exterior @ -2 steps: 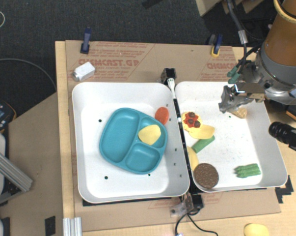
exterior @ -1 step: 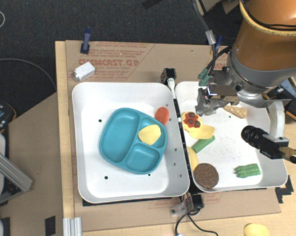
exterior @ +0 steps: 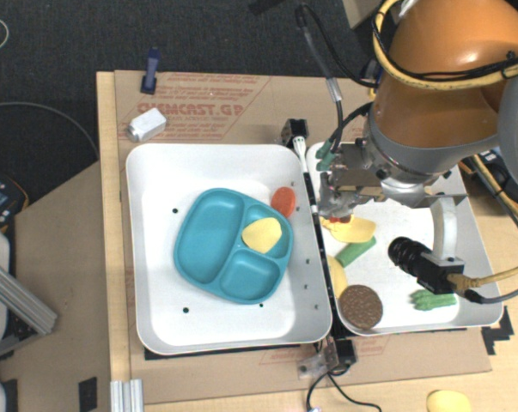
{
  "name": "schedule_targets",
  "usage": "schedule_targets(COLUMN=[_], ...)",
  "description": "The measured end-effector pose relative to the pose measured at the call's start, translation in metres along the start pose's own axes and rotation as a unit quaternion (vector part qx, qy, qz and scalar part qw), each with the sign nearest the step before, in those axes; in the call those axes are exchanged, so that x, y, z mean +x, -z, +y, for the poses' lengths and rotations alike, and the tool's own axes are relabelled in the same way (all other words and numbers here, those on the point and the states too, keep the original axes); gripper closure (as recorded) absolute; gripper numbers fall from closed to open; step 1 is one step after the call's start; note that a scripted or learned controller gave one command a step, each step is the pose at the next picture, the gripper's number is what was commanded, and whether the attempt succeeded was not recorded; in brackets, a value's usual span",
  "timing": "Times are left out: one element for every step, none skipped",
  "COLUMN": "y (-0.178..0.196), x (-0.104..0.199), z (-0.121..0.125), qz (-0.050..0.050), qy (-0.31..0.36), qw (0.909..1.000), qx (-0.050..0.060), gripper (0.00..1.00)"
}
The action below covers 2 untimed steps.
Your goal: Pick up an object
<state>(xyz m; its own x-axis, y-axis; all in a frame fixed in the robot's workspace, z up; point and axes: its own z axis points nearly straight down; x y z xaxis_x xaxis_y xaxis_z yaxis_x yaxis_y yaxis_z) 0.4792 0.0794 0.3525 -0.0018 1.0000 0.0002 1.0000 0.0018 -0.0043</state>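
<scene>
My gripper (exterior: 338, 206) hangs low over the left part of the right bin (exterior: 475, 230), close to the wall between the two bins. Directly beneath it lies a flat yellow piece (exterior: 351, 227), partly hidden by the gripper. A green strip (exterior: 355, 251) lies just in front of that piece. Further forward are a yellow wedge (exterior: 337, 275) and a brown round disc (exterior: 361, 306). A small green object (exterior: 433, 299) rests near the bin's front right. Nothing shows held in the gripper.
The left bin (exterior: 151, 230) holds a blue divided plate (exterior: 216, 247) with a pale yellow piece (exterior: 262, 234) on it and an orange-red object (exterior: 283, 201) beside it. The large orange wrist covers the right bin's back. A white block (exterior: 147, 124) lies on the cardboard behind.
</scene>
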Motion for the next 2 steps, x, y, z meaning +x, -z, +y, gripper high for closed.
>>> schedule_targets(y=[0.035,-0.002], x=[0.002,-0.053], z=[0.000,0.000], qz=[0.000,0.000], qy=[0.000,-0.003], qw=[1.0000,1.0000], qx=[-0.004,0.000], gripper=[1.00,1.00])
